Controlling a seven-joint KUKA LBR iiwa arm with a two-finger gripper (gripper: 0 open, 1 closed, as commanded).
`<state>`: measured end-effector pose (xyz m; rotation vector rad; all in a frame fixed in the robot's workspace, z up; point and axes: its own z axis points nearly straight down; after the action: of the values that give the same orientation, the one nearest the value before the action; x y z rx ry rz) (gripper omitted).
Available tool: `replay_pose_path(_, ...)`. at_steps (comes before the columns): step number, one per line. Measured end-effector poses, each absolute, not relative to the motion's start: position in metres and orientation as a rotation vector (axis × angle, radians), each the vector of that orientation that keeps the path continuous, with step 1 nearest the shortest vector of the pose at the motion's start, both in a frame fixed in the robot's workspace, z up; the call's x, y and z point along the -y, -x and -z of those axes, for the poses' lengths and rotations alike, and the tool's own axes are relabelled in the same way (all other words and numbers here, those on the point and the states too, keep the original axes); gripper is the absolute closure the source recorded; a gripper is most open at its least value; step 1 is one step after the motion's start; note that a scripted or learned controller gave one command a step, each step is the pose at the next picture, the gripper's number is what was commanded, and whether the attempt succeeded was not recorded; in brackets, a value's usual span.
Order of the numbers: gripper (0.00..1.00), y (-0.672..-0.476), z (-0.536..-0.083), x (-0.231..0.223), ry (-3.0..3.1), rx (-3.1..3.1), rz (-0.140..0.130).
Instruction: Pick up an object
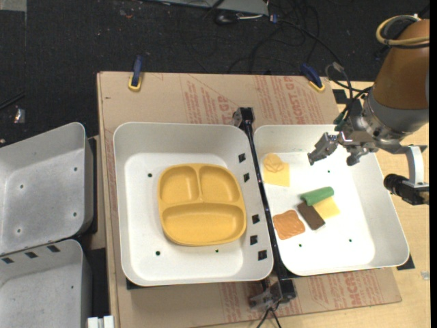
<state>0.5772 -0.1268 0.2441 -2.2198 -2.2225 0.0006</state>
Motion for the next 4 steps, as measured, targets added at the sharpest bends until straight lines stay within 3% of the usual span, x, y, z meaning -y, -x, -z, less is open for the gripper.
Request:
replay_pose_path(3, 0.0, -0.575, -0.096, 0.126, 2.232, 2.229, 0.005)
replay_pose_path(4, 1.0, -0.576, -0.107, 0.125, 2.234, 2.228, 0.01)
